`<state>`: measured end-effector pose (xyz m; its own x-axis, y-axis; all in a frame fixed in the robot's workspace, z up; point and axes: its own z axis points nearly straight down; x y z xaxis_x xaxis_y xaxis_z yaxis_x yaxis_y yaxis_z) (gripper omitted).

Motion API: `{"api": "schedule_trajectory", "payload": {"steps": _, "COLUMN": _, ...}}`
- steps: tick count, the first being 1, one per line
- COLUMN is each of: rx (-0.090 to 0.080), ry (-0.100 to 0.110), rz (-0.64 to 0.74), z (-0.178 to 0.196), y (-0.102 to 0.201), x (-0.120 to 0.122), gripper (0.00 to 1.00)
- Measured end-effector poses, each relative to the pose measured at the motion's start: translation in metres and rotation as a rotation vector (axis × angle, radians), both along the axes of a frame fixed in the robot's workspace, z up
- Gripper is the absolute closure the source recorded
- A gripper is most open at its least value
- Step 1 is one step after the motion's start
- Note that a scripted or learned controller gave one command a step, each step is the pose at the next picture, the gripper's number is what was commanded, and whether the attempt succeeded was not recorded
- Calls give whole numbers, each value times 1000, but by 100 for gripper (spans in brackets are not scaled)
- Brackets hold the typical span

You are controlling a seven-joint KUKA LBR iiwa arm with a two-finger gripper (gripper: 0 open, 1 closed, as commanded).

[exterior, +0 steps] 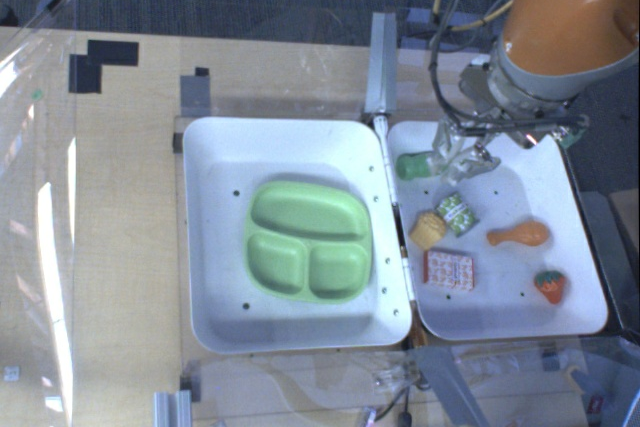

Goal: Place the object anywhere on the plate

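Observation:
A green divided plate (305, 240) lies in the middle of the left bin (215, 315). In the right bin (585, 315), my gripper (460, 160) hangs low over the far left corner, open, with nothing between its fingers. A small green object (411, 165) lies just left of it, apart from the fingers. Nearer the camera are a green-and-white patterned item (456, 213) and a yellow item (428, 230).
Also in the right bin are a red-and-pink box (448, 269), an orange drumstick-shaped toy (520, 235) and a red-orange fruit toy (548, 285). A raised divider (392, 215) separates the bins. The arm's orange band (570, 0) looms over the far right.

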<state>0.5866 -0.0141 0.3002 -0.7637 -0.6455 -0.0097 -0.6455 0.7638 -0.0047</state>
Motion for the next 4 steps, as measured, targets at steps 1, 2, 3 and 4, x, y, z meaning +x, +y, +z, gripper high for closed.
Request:
{"api": "schedule_trajectory", "payload": {"steps": 1, "rx": 0, "ry": 1, "rz": -102, "z": -35, "y": -43, "x": 42, "gripper": 100}}
{"api": "schedule_trajectory", "payload": {"steps": 2, "rx": 4, "ry": 2, "rz": -183, "z": -76, "y": 120, "x": 64, "gripper": 100}}
{"api": "schedule_trajectory", "payload": {"steps": 3, "rx": 2, "ry": 1, "rz": -250, "z": -71, "y": 69, "x": 29, "gripper": 100}}
{"api": "schedule_trajectory", "payload": {"steps": 4, "rx": -1, "ry": -3, "rz": 21, "z": -23, "y": 8, "x": 28, "gripper": 100}}
